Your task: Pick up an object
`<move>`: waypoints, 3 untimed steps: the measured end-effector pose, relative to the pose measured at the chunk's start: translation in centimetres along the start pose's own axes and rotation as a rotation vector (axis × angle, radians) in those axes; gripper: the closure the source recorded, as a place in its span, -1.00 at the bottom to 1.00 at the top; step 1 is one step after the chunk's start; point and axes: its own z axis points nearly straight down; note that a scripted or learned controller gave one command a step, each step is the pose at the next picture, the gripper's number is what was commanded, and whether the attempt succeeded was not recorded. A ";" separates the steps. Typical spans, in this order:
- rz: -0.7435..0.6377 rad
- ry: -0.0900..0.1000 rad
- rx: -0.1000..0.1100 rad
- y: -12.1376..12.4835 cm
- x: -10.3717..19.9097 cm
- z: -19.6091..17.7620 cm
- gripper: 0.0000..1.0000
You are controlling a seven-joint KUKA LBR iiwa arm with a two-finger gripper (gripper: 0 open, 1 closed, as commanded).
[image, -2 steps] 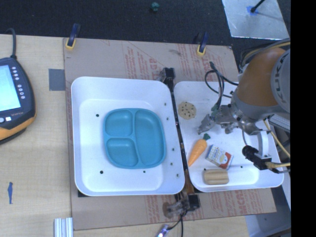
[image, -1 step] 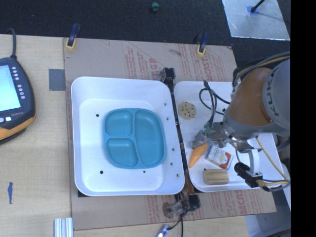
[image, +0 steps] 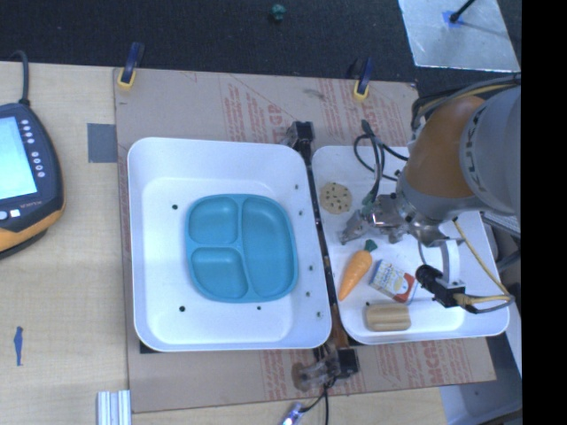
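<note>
Reaching in from the right, grey arm (image: 452,158) with orange band, bent over the right-hand bin (image: 483,328). Claw (image: 359,228) low over that bin's left half, pointing toward the wall shared with the other bin. Cannot tell how far the claw is open; metal parts too small and jumbled against the white floor. Nothing seen in its hold.

Brown board (image: 221,113) under both bins, spreading well to the left of the claw and beyond it on all sides.

Left-hand bin (image: 142,237): on the far side of the shared wall from the claw. Blue divided plate (image: 241,246) lies flat in its middle, three compartments, well apart from the claw.

Handheld control unit (image: 22,175), dark with orange trim, at the far left edge of the bench, farthest from the claw.

Loose items, all in the claw's own bin:
- Carrot (image: 354,274), orange with green top, just below the claw, green end nearest it, tip slanting down and left. Whether it touches the claw, cannot tell.
- Wooden cylinder (image: 387,317), on its side, below the claw and slightly right, past the carrot.
- Small red-and-white packet (image: 390,282), below-right of the claw, between carrot and cylinder.
- Round cookie (image: 335,197), just above-left of the claw, apart from it.

Two blue-and-yellow clamps on the board's top edge: one (image: 361,76) well above the claw, one (image: 130,65) far up-left.
</note>
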 end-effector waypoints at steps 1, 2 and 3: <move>0.000 0.000 0.001 -2.2 -0.3 0.0 -1.00; 0.001 -0.001 -0.001 -1.7 -0.5 0.0 -1.00; -0.001 -0.003 0.001 -1.7 -0.5 -1.0 1.00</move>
